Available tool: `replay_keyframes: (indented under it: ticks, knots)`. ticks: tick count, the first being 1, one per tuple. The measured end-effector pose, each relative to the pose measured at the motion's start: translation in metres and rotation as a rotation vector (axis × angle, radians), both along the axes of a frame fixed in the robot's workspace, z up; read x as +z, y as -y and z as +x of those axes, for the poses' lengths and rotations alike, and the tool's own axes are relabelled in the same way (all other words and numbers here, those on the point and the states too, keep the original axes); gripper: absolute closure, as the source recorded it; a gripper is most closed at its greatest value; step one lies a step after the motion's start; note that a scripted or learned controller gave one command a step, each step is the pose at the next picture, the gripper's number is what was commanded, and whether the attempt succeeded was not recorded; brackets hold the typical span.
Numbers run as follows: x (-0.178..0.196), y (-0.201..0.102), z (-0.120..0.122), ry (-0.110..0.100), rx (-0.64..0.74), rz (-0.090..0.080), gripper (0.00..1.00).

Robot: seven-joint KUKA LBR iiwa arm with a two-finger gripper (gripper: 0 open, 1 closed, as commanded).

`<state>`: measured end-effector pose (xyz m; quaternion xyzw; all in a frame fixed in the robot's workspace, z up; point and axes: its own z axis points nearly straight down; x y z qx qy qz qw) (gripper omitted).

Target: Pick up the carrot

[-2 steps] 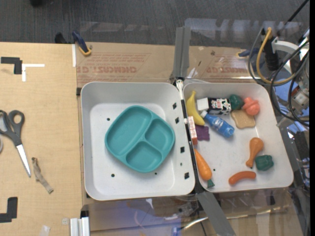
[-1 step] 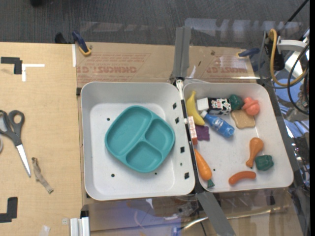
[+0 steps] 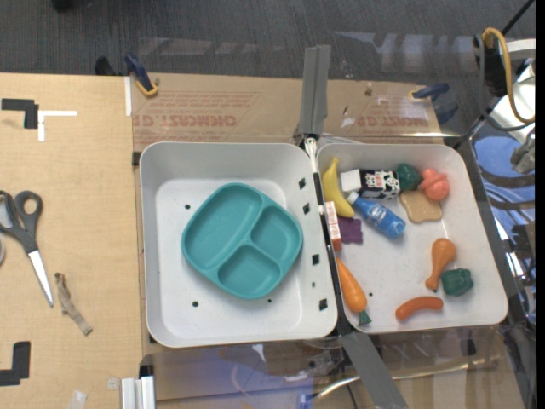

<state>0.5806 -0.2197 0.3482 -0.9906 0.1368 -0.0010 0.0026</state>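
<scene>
Nothing is lifted yet: the carrot (image 3: 351, 290) lies flat in the right bin (image 3: 481, 228), down in that bin's lower-left corner and just beside its left wall, green stub pointing toward the bottom of the frame. The arm (image 3: 524, 109) sits at the upper right edge of the frame, well apart from it, and I cannot tell whether the jaws are apart or together. So, by my reading, the whole job remains: reach, descend, close, lift.

The carrot looks like smooth moulded plastic, a tapered orange cone, fat in the middle and narrowing to a small dark green cap. It looks hard and slick, likely to roll if pinched off-centre. A glossy orange-red sausage (image 3: 419, 308) curves near it to the right, similar in colour, so that's a lookalike to watch. Above sit a yellow banana (image 3: 334, 190) and a shiny blue bottle (image 3: 381, 218), and a tan drumstick (image 3: 438, 261) lies further right. In the left bin (image 3: 162, 305), a matte teal divided plate (image 3: 243, 241) with three rounded compartments.
</scene>
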Motion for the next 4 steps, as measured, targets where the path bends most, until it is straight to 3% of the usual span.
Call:
replay_keyframes:
  ticks: [1,2,3,4]
  knots:
    - [-0.068,0.000,0.066,0.000,0.075,0.001,1.00]
    - [-0.041,0.001,-0.011,-0.002,0.065,0.001,1.00]
    - [0.017,0.002,-0.083,0.001,0.073,0.003,1.00]
    - [-0.120,-0.001,-0.005,-0.004,0.068,0.002,1.00]
